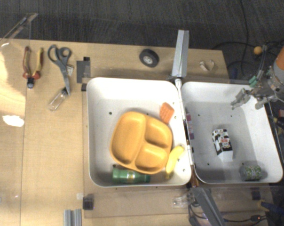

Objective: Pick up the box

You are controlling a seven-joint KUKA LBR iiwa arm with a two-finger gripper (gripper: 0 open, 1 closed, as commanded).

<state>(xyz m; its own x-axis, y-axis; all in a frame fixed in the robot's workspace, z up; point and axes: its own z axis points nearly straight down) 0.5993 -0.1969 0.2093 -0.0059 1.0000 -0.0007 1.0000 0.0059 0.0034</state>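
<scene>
the gripper [249, 97] hangs over the right bin's [269, 126] far edge, fingers spread, holding nothing. one box [222, 141] lies mid-bin, well apart from it; it looks light, stiff cardboard, best pinched across its narrow sides. nearby: one greenish lump [250, 172].

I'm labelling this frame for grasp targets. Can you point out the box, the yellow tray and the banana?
box [222, 141], camera view, middle of its printed top face
yellow tray [141, 141], camera view, ridge between its compartments
banana [174, 157], camera view, middle of its length
</scene>
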